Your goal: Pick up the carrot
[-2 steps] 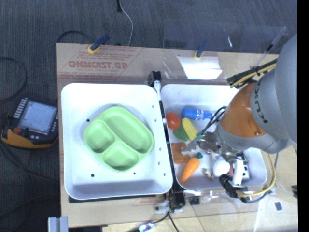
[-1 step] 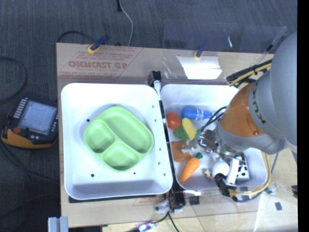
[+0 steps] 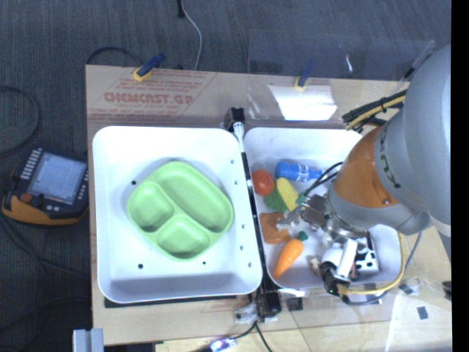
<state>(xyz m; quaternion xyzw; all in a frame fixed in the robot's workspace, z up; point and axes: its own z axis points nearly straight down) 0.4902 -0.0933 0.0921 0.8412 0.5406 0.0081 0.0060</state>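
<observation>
Grey arm (image 3: 432,145) looms over the right bin (image 3: 258,270); its pincer (image 3: 308,215), state untellable, hovers at one o'clock from the carrot (image 3: 287,256), poised to descend.

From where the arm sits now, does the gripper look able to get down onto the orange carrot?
Probably yes. The orange carrot lies uncovered near the right bin's front, and the gripper is just beside it.

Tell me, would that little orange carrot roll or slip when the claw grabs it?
The carrot looks like smooth plastic, so probably stiff, light and somewhat slippery. Its round, tapered body lies flat on the right bin, so a push would likely roll it in a curve.
</observation>
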